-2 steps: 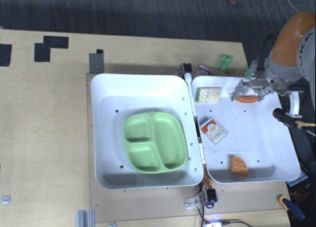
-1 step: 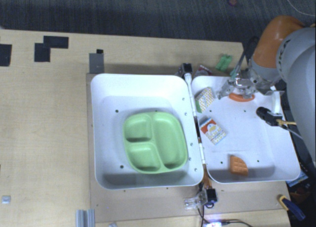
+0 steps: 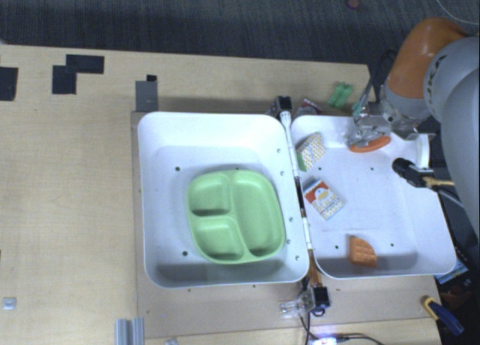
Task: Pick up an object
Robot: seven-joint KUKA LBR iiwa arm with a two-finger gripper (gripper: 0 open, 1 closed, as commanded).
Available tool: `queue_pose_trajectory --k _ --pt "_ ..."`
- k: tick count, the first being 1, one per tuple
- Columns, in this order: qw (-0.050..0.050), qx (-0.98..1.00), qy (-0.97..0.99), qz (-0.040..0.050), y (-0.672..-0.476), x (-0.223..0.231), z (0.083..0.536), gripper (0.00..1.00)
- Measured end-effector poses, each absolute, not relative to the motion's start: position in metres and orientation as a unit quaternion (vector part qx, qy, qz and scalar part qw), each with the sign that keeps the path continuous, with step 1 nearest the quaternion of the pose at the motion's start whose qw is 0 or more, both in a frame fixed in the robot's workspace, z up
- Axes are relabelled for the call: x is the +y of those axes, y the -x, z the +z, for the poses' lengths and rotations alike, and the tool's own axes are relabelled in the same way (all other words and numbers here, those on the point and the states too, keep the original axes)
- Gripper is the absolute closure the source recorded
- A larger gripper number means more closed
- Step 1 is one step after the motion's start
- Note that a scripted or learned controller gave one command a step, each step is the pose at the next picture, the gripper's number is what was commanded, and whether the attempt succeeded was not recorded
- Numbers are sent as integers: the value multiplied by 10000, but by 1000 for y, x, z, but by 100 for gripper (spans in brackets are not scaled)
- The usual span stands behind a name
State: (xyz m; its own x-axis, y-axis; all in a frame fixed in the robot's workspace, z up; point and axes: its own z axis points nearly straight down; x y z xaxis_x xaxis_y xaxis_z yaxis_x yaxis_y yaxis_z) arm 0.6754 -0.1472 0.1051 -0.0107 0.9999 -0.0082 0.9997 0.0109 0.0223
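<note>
In the right bin [image 3: 409, 223], my gripper [image 3: 366, 132] hangs low at the far edge, right over a flat orange disc [image 3: 373, 145] that peeks out beneath it. A patterned green and white packet [image 3: 310, 150] lies at the bin's far left. Nearer the middle left sits a small white card with orange and blue print [image 3: 324, 199]. An orange-brown chunk [image 3: 362, 251] rests near the front wall.
The left bin [image 3: 161, 186] holds a light green divided plate [image 3: 234, 214]. A small green object [image 3: 341, 95] lies on the bench behind the right bin. The grey arm [image 3: 450, 88] covers the right bin's far right corner.
</note>
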Motion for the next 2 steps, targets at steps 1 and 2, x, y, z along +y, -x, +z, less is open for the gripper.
queue_pose_trajectory --k 1,2 --pt "22 7095 -7047 32 -638 -67 203 100" --pt "24 7078 -7064 13 -651 -131 219 100"
